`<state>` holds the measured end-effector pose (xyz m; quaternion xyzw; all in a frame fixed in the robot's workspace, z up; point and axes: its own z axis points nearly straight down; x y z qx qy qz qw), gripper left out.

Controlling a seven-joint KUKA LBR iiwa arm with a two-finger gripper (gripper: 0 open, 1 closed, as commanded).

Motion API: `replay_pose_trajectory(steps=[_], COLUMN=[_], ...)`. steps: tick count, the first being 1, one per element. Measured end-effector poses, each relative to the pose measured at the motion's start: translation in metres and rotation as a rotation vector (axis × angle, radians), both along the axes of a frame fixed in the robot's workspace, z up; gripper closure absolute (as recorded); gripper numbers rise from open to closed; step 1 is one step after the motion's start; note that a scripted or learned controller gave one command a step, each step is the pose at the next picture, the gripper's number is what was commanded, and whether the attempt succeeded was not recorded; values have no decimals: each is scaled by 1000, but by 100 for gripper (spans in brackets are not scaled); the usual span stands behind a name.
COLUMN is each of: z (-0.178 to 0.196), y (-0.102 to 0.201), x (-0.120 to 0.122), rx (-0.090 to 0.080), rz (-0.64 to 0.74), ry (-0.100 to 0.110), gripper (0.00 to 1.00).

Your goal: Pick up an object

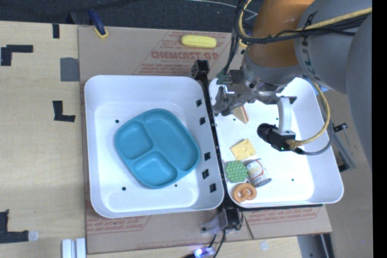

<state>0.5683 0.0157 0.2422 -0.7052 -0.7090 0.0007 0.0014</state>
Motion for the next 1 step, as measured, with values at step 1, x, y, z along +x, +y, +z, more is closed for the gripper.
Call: replay_pose_trajectory(steps=[1], z=[0], y=[52], x=[-25], rx=[0], rz=[1], ry=[1], gripper=[100])
